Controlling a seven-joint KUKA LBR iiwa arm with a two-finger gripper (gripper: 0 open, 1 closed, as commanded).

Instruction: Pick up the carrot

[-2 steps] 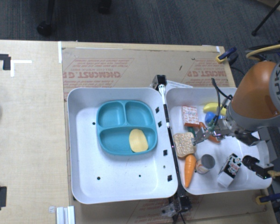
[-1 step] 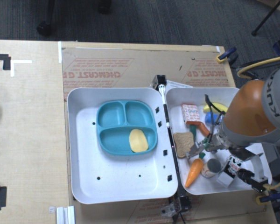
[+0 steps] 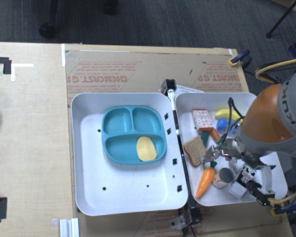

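Two white bins sat side by side on the table, and the carrot point(image 3: 205, 180) lay in the right bin point(image 3: 205, 200), near its front-left corner beside the wall shared with the left bin point(image 3: 89, 191). The carrot's long axis ran at a steep slant, tip toward the front of the bin, thick end up and to the right. The gripper point(image 3: 216, 155) hung just above that thick end, close to the bread point(image 3: 194, 150), so the carrot lay just below and slightly left of the fingers. They appeared parted with nothing between them, and the carrot rested free on the bin floor. A grey cup point(image 3: 226, 174) stood just right of the carrot, likely crowding any descent. A yellow piece point(image 3: 147, 148) sat on the blue plate point(image 3: 119, 127) in the left bin.
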